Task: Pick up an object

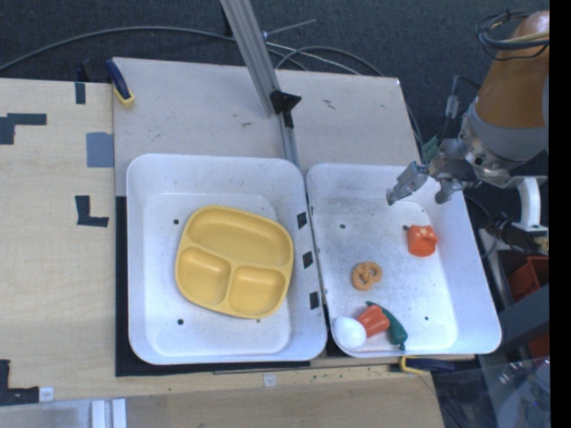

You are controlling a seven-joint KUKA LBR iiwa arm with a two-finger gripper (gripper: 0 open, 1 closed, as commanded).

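Hovering wide open, two-finger tool [419,188] at right-centre frame, risking closing on air above small orange plastic toy [421,240].

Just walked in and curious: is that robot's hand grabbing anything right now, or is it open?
Hand: open, holding nothing, hovering over the top edge of the right bin, above the orange toy.

The arm [508,87] is a rounded orange segment above a grey wrist, with black cables looped on top and grey metal jaws below.
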